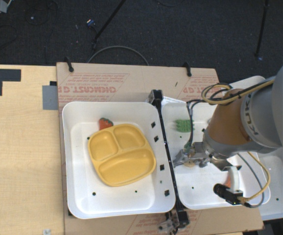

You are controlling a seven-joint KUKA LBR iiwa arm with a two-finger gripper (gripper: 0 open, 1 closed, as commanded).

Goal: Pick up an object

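The two-finger gripper (186,158) hangs low in the right shallow white bin (200,199), seemingly reaching; whether it grips anything, I cannot tell. Just beyond it lies a small green knobbly object (183,126), the likely target needing a short advance.

Two white bins (75,131), one yellow divided plate (122,153), one red-orange toy (105,123), one green object (183,126)

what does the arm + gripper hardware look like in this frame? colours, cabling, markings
The arm is a thick, rounded grey casing with dark lettering on its side, then a wide orange band above the wrist. Yellow and black cables loop over the band and trail below the wrist. The gripper is a compact grey metal assembly. A black part with a red-orange spot hangs beneath.
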